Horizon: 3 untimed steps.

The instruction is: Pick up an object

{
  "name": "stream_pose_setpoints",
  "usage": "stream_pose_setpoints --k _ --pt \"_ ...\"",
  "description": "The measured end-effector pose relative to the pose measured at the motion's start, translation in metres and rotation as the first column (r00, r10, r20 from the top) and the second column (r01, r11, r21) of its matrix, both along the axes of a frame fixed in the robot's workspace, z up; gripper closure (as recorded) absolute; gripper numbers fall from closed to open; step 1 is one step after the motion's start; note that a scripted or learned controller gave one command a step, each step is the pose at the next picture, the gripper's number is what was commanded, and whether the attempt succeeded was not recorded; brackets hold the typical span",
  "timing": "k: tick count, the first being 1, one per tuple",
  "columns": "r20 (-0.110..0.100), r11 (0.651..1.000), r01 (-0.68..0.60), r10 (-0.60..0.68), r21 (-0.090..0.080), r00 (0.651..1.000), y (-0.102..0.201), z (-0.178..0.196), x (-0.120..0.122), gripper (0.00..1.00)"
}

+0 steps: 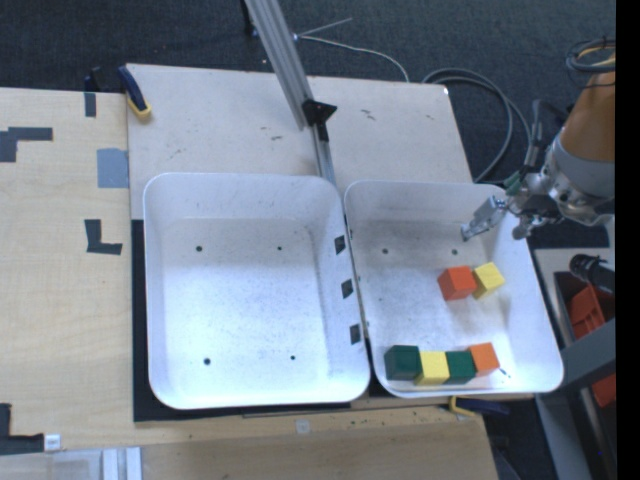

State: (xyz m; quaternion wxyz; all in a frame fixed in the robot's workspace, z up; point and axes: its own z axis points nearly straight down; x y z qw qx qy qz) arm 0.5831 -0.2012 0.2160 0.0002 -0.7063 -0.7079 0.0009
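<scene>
Several small blocks lie in the right bin (400,218). An orange block (457,282) and a yellow block (489,278) touch near the bin's middle right. Along the front wall runs a row: dark green block (403,361), yellow block (434,367), green block (460,365), orange block (484,356). My gripper (498,225) hangs over the bin's right rear part, above and behind the orange and yellow pair. Its fingers stand open with nothing between them.
The left bin (240,193) sits beside the right one, sharing a middle rim. A slanted metal rail (285,53) runs down from the top to the bins' junction. Cables (480,93) lie behind the right bin. A yellow-blue clamp (134,93) rests at the back left.
</scene>
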Motion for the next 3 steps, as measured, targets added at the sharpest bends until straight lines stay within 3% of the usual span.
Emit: stream_pose_setpoints --k 1,2,3 --pt "-0.009 1.0 0.001 -0.001 0.004 1.0 0.023 -0.077 -0.032 0.0" --pt "0.004 1.0 -0.001 0.001 -0.001 1.0 0.045 -0.124 -0.027 0.0" --pt "0.0 1.0 0.0 0.0 0.001 1.0 0.045 -0.114 -0.028 1.0"
